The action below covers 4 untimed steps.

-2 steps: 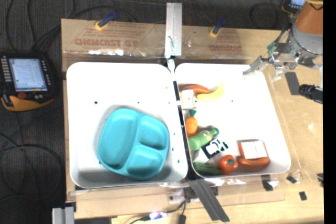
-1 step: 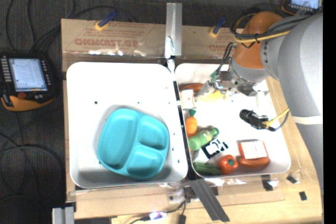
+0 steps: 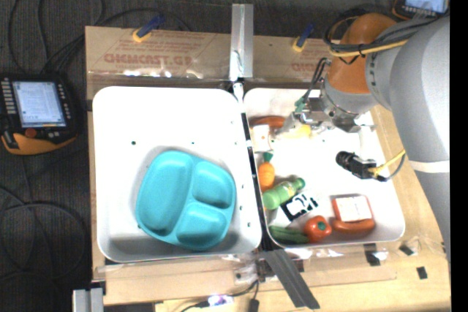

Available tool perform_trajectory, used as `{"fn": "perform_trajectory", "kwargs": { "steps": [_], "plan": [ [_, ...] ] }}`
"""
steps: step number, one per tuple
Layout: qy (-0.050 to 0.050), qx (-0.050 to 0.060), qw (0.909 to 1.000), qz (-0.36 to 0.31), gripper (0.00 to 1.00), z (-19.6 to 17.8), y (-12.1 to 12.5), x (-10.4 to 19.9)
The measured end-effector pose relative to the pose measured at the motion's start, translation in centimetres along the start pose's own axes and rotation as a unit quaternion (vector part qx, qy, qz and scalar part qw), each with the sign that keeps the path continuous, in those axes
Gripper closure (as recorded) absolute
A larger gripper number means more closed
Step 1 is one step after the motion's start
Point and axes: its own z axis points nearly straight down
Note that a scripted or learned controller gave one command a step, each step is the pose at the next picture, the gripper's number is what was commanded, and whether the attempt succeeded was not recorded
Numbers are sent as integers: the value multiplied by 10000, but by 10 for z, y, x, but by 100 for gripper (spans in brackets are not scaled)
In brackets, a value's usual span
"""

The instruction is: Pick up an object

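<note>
Down at the near edge of the right bin a dark green vegetable lies along the wall, with a red tomato-like piece touching its right end and an orange box with a white label just to the right of that. Slightly farther in sits a small black-and-white item, then a green bottle lying tilted, and beyond it a little orange carrot close to the bin's left wall. Over in the left bin a blue divided plate rests alone, towards the near right corner. Back in the right bin, the far end holds a small white piece, a reddish-brown sausage and a pale yellow piece. The gripper hangs right over that far end, just above the pale yellow piece, on the grey arm coming in from the right. From where I stand I cannot tell whether it is released or clenched, and nothing shows as being grasped; everything there is to pick up lies in the bins.
</note>
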Motion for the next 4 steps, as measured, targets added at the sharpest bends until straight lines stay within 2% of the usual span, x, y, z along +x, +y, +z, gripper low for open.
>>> {"fn": "perform_trajectory", "kwargs": {
  "steps": [1,2,3,4],
  "plan": [
    [2,23,9995,-307,100,-117,36,39],
    [-15,34,9995,-314,100,-126,36,39],
    [12,35,9996,282,100,-111,-44,44],
    [2,37,9995,304,100,-101,-69,31]
  ]
}}
